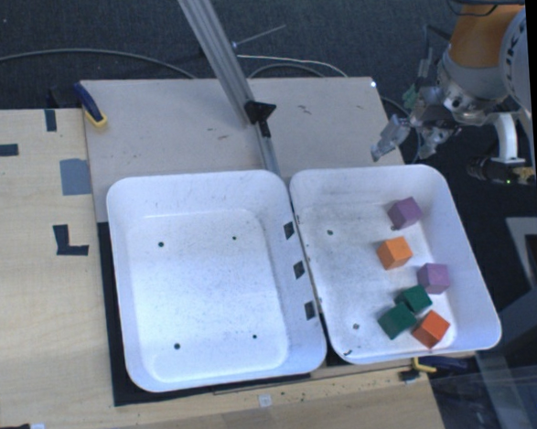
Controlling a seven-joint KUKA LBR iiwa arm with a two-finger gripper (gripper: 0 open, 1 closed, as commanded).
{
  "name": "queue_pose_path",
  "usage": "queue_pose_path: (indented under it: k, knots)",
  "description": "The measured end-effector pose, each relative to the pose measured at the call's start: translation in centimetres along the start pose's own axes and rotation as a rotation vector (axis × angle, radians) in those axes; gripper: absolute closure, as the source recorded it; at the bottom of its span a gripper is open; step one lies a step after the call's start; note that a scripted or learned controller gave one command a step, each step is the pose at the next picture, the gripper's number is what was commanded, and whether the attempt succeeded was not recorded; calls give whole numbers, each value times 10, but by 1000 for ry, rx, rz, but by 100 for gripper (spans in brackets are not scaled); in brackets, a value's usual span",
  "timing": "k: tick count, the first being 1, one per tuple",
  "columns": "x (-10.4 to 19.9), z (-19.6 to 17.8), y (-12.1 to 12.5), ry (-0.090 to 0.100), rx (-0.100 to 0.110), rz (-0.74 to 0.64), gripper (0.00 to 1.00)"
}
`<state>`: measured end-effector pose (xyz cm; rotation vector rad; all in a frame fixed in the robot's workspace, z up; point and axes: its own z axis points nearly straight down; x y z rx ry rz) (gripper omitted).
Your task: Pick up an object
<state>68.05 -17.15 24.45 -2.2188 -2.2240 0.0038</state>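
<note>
Several small cubes lie along the right side of the right bin (341,204): a purple cube (404,212), an orange cube (394,251), a second purple cube (433,277), two green cubes (414,298) (397,320) and another orange cube (430,328) at the near corner. My gripper (406,144) hangs above the far right rim of that bin, beyond the nearest purple cube. Its fingers (385,143) stand apart, open, with nothing between them.
The left bin (200,278) sits beside the right one, their rims touching. A slanted aluminium post (226,61) rises behind the bins. Cables run across the dark floor at the back. A small clamp (91,107) sits at the board's far left corner.
</note>
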Motion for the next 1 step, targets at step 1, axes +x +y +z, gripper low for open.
queue_pose_path:
  k: [1]
  knots:
    - [-17, 157, -2, 2, 10, 2, 0]
